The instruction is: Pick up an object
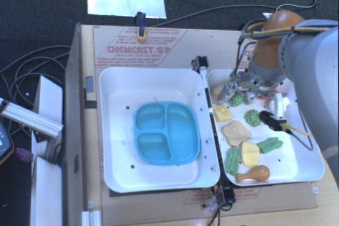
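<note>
Pick not done afaict, nothing lifted. Tool [237, 90] is down low in the right bin [307, 166], back-left corner, right over a green broccoli piece [238, 98]. Can't tell if it's wide or closed (wrist blocks it). Other toy food lies loose: bread slice [236, 133], cheese wedge [222, 113], drumstick [253, 173]. Arm comes in from right, wrist pitched down. Left bin [114, 114] has the blue tray [166, 132].
</note>
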Controlling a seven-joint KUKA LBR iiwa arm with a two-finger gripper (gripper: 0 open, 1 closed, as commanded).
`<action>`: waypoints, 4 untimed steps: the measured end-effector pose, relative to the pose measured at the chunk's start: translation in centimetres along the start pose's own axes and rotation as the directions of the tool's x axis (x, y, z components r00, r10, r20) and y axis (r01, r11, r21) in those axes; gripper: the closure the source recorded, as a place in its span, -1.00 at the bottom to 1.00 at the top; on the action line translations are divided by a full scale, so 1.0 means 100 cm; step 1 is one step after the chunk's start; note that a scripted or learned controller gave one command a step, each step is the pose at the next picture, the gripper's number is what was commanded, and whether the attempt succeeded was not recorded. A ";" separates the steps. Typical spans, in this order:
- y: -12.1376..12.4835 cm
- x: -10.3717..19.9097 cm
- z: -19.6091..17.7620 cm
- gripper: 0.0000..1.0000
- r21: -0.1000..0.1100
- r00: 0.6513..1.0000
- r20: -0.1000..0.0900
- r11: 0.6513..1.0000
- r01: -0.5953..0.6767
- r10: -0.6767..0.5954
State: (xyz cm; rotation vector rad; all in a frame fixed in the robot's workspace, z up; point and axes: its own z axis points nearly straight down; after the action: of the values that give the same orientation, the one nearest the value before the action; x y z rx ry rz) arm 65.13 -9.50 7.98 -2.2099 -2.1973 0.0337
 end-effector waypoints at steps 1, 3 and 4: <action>0.006 -0.003 0.000 -1.00 0.022 1.000 -0.005 1.000 -0.001 0.001; 0.006 0.000 0.000 -1.00 0.020 1.000 0.003 1.000 -0.003 0.003; 0.006 -0.001 0.000 -1.00 0.021 1.000 0.000 1.000 -0.004 0.004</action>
State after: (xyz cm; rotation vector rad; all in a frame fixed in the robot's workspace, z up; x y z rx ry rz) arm 65.76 -9.62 7.95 -2.2035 -2.1830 0.0566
